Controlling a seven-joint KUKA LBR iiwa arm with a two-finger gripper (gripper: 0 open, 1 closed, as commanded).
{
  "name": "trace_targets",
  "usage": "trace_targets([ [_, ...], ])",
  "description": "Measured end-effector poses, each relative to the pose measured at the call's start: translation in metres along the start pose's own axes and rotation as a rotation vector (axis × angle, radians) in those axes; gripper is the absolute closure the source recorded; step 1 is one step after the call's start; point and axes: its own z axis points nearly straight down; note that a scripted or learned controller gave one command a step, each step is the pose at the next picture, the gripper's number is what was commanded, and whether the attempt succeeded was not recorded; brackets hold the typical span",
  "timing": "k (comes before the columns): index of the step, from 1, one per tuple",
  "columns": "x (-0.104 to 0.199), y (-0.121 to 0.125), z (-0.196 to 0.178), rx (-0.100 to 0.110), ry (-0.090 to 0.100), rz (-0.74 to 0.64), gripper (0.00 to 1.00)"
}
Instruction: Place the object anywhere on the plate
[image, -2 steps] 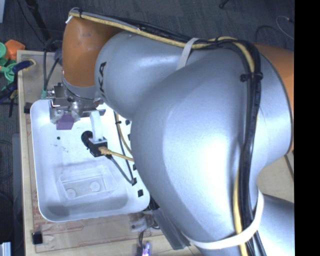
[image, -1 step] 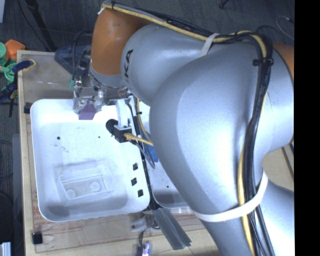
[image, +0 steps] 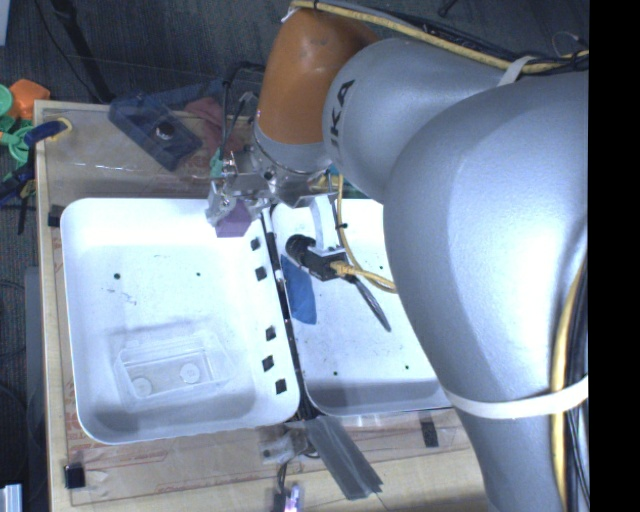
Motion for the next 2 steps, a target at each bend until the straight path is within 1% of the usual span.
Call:
trace_targets([
  [1, 0.057, 0.020, -0.110, -0.003, -0.001, 0.074, 1.00],
  [2, 0.008, -0.045, -0.100, -0.001, -0.001, -0.271, 1.00],
])
